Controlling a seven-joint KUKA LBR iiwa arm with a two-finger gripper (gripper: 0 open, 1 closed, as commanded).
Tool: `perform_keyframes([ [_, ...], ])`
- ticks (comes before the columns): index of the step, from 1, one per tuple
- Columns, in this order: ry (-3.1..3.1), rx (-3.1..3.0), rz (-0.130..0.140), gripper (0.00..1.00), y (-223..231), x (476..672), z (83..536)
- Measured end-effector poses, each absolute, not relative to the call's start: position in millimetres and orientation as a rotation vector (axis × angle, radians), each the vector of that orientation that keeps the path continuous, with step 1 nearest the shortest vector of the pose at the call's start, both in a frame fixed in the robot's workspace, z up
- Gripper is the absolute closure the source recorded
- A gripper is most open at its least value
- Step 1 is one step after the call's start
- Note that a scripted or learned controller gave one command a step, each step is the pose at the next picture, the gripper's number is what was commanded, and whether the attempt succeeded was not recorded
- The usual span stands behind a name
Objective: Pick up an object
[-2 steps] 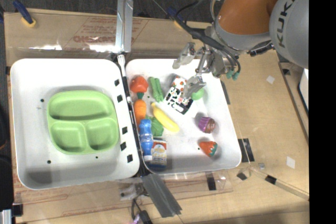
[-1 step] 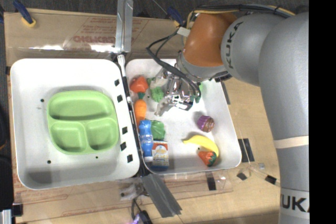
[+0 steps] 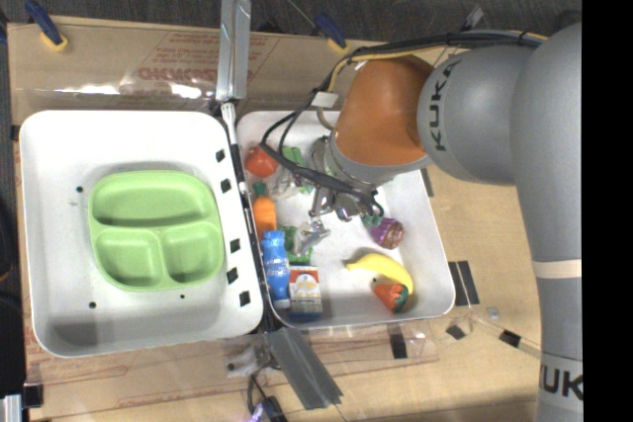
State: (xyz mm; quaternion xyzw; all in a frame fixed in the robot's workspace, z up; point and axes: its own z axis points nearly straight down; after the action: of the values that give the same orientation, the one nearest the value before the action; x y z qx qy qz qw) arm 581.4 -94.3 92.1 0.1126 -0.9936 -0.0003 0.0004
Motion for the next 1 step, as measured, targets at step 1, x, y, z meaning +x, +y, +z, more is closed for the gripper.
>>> perform_keyframes([
  [1, -3.016, 0.883, 0.002, 0.00, -192.4, 548.2, 92.2],
])
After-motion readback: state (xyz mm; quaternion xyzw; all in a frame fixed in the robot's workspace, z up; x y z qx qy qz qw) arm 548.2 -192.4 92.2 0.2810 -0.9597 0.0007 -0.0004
